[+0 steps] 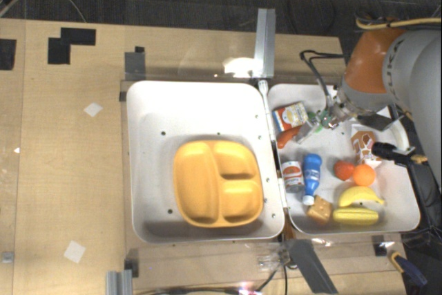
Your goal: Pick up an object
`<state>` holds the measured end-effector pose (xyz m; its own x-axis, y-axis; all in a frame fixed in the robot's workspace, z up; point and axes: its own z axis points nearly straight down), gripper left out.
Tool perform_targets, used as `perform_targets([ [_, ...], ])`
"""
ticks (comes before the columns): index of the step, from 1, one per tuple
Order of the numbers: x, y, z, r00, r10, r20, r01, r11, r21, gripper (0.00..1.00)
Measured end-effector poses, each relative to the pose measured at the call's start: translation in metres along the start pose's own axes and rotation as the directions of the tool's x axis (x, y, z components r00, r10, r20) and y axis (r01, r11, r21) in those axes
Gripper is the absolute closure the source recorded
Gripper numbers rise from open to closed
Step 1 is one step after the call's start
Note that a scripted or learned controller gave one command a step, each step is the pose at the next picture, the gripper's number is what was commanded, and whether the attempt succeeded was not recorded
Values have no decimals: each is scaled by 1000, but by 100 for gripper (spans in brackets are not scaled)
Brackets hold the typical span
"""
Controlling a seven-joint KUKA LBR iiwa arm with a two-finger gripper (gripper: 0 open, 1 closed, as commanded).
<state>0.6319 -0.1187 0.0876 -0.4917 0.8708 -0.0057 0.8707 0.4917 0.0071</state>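
The hand point(323, 118) hangs low in the far part of the right bin point(400, 217); whether it is open or clenched cannot be told. Just left of it lies a packet point(290, 114), with a carrot point(289, 137) beside, its long axis slanting near-left. A bottle point(311, 176), orange point(363, 176) and banana point(359, 198) lie nearer. The left bin point(148, 148) holds a yellow tray point(217, 182).

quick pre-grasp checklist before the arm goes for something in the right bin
1. Gripper over the right bin: ok, it sits near the upper left part.
2. Target close by: ok, a carton and an orange carrot-like piece lie just beside it.
3. Anything already held: cannot tell.
4. Spacing of items: not ok, banana, orange ball and blue bottle are crowded.
5. Yellow tray in the left bin: ok, away from the arm.
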Motion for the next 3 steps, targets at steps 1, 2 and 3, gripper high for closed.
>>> perform_targets([
  [1,-36,-12,0,986,165,1,-165,986,0,0],
  [2,-45,1,-8,939,344,0,-344,939,0,0],
  [3,12,7,0,900,435,-1,-435,900,1,0],
])
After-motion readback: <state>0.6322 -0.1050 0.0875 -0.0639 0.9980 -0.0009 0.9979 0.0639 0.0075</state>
